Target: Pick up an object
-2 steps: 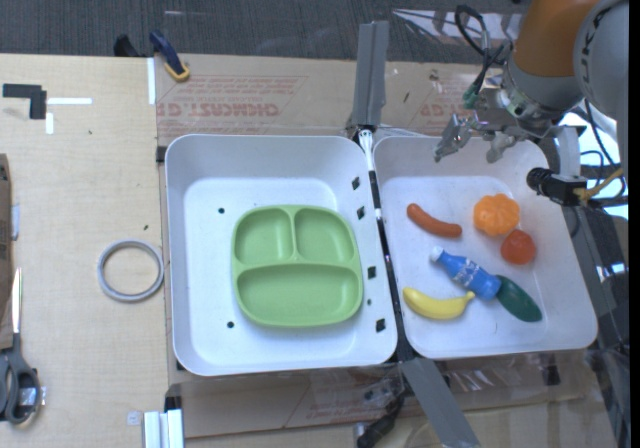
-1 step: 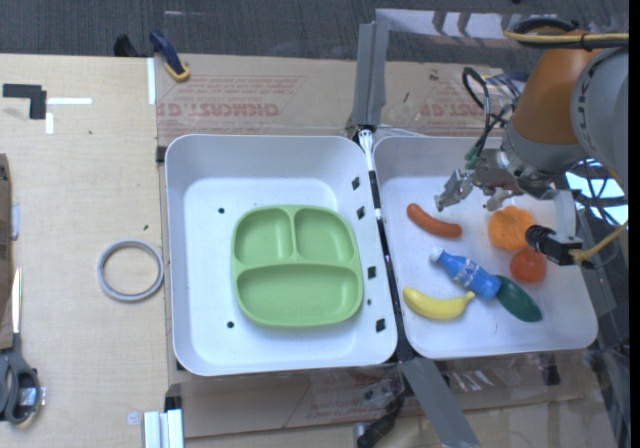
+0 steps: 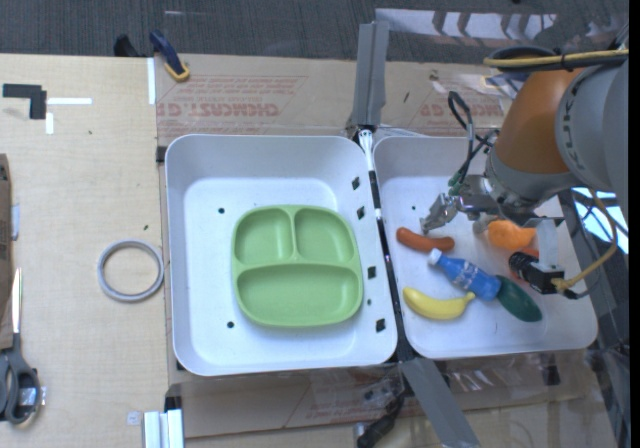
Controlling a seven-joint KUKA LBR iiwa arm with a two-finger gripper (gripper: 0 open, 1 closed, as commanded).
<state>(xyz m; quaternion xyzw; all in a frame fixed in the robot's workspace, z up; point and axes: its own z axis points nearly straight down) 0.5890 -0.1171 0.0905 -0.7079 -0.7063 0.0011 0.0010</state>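
The right bin [image 3: 420, 181] holds several toys: a red-orange sausage-like piece [image 3: 424, 239], a blue bottle with a white cap [image 3: 464, 274], a yellow banana [image 3: 437, 304], a dark green vegetable [image 3: 520, 301] and an orange piece [image 3: 510, 234]. My gripper [image 3: 441, 212] hangs over the middle of that bin, just above and right of the red-orange piece, with its metal fingers [image 3: 434, 220] spread apart and nothing between them.
The left bin [image 3: 190, 236] holds a green divided plate [image 3: 297, 265]. On the bench to the left lie a tape ring [image 3: 130, 269] and scissors [image 3: 20, 381]. A blue clamp [image 3: 169, 54] sits at the back. Cables hang off the arm [image 3: 560, 126] at the right.
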